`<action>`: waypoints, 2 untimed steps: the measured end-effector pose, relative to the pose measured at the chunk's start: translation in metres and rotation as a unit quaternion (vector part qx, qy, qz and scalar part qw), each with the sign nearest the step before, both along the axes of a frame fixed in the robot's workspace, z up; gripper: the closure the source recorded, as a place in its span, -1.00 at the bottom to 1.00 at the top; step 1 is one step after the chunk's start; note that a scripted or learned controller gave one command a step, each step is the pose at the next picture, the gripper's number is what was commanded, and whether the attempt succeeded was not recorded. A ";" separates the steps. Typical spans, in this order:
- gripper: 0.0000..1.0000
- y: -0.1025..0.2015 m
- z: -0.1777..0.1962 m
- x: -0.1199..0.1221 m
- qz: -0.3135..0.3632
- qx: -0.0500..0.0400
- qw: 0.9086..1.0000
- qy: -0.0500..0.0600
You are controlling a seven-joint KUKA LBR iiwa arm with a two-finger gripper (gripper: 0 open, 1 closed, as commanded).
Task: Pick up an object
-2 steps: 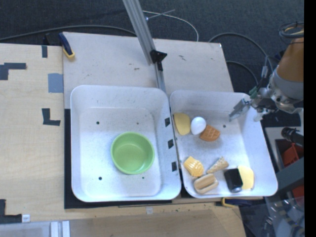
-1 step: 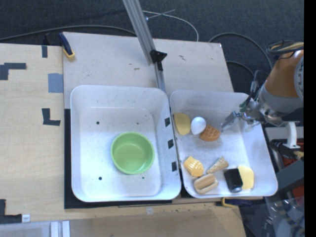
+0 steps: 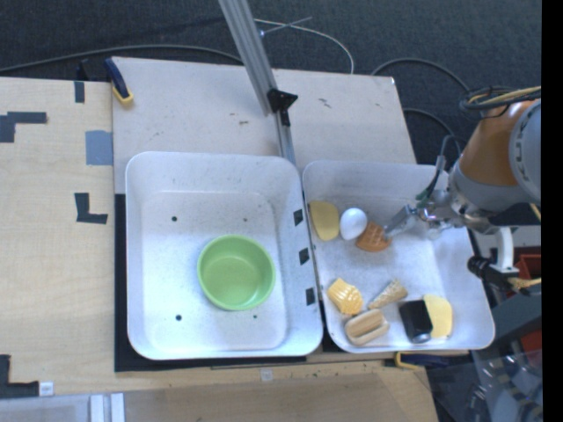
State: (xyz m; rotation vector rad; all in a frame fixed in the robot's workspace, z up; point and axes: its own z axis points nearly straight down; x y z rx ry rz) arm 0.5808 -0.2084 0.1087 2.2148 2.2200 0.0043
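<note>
White right bin (image 3: 457, 262), lower right of the frame, shows you a hot dog (image 3: 366, 326) nearest, then a corn piece (image 3: 345, 296). Farther up, the end effector (image 3: 398, 223) hangs just beside the orange waffle piece (image 3: 374, 238); you cannot tell its finger state.

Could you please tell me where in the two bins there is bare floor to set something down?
The left bin is bare all around the green bowl, widest along its far side. In the right bin, the far strip beyond the white egg is bare. Its near half is crowded: hot dog, black block and the yellow pieces. The gripper hangs by the orange piece.
</note>
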 end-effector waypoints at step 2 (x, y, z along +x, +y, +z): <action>1.00 0.000 0.065 -0.009 -0.001 0.000 1.000 0.001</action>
